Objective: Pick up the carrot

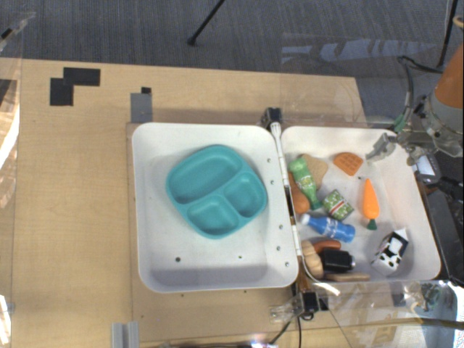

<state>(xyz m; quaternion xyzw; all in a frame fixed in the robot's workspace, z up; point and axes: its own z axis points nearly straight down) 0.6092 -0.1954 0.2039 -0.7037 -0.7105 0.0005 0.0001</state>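
**Carrot lying loose in the right bin, gripper hovering at the bin's far right corner**

Carrot [370,202] is lying in the right bin [420,194], orange body pointing away from the camera and its small green tip toward the near side, apart from the other toys. Gripper [395,145] is hanging over the far right corner of that bin, up and to the right of the carrot and not touching it; its fingers are standing apart with nothing between them. A green-and-white carton [338,204] is sitting just left of the carrot, a blue bottle [330,228] below that, and a black-and-white cow carton [391,250] near the front right. A green bottle [304,182] is resting beside the divider. The left bin [145,194] is holding a teal sectioned plate [216,190].
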